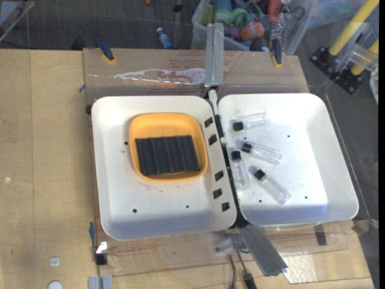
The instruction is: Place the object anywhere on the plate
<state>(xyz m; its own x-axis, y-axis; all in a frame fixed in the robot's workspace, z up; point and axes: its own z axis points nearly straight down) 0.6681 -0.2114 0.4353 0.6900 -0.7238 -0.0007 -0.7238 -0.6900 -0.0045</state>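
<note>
on the desk, four clear vials with black caps lie in the right bin: one near its top, one below it, one along the divider, one lowest. the orange plate in the left bin carries a dark ribbed block.

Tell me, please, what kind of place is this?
Probably a robotics lab workbench, not a home. Two white bins sit taped side by side, one holding an orange plate, the other clear vials. A crate of mixed toys stands on the floor behind.
</note>
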